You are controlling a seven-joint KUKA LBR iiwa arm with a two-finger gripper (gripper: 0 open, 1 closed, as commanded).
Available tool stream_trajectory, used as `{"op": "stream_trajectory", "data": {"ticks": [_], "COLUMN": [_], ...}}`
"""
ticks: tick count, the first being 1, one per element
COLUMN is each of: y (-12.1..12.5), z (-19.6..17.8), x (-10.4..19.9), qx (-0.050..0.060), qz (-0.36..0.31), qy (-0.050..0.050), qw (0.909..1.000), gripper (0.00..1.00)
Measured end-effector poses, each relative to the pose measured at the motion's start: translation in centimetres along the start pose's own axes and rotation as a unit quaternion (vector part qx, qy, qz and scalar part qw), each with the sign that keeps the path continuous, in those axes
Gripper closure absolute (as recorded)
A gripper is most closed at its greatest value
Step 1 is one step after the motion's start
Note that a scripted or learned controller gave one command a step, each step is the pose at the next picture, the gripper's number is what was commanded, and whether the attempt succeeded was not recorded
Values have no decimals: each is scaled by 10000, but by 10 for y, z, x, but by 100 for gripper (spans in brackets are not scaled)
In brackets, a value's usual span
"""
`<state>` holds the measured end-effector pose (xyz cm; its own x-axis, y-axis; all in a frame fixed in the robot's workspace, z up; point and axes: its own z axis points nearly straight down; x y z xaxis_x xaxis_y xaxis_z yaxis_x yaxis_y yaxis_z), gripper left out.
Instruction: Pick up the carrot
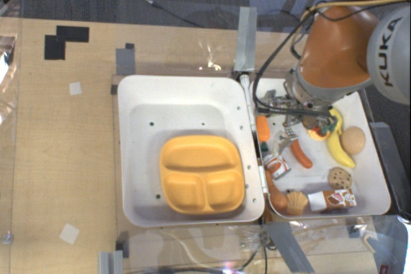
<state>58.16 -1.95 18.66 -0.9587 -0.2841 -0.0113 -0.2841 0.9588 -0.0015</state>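
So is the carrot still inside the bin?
Yes. The carrot lies flat in the right bin, along its left wall, nothing gripping it.

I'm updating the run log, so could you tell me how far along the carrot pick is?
Done: the arm is over the right bin. In hand: nothing visibly; the end effector hangs right of the carrot, which lies at the bin's left wall. Left: grasping and lifting.

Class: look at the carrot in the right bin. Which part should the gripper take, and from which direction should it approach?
Grip the carrot across its orange middle, coming straight down from above. It lies flat and lengthwise close beside the right bin's left wall, so the fingers probably need to close along that wall's line. The gripper hangs just to its right.
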Motion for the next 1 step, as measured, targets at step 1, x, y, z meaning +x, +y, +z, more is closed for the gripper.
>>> {"op": "stream_trajectory", "data": {"ticks": [1], "y": [-71], "z": [50], "x": [17], "qx": [1], "qz": [-491], "qy": [30], "qw": [9988], "gripper": [0]}}
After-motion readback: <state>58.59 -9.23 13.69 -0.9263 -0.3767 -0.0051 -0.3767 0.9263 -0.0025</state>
